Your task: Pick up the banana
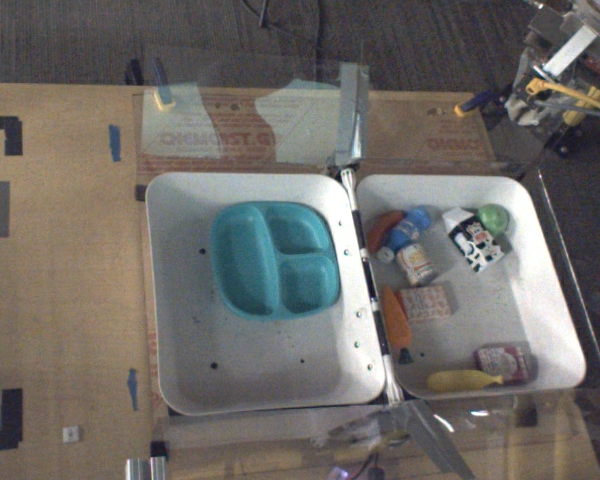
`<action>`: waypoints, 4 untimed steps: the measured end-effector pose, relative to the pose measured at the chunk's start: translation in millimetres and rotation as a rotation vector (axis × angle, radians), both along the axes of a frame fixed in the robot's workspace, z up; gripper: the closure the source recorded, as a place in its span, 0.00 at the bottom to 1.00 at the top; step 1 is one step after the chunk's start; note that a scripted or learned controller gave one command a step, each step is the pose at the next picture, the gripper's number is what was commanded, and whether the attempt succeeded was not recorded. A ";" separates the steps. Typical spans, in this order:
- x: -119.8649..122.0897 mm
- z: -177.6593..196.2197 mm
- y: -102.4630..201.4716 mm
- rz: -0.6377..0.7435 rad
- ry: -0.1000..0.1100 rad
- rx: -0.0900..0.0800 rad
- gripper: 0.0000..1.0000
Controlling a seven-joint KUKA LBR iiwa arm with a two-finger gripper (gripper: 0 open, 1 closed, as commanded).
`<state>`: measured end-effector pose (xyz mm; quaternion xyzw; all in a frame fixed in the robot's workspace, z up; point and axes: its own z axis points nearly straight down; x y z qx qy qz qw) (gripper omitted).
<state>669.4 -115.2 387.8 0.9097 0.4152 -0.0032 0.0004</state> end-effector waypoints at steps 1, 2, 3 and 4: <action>-23.5 45.8 90.6 -0.032 -0.004 0.002 1.00; -45.1 -179.2 116.1 0.017 0.000 0.004 1.00; -47.6 45.4 145.4 -0.160 -0.002 0.001 1.00; -98.7 -206.6 192.2 -0.236 0.002 0.002 1.00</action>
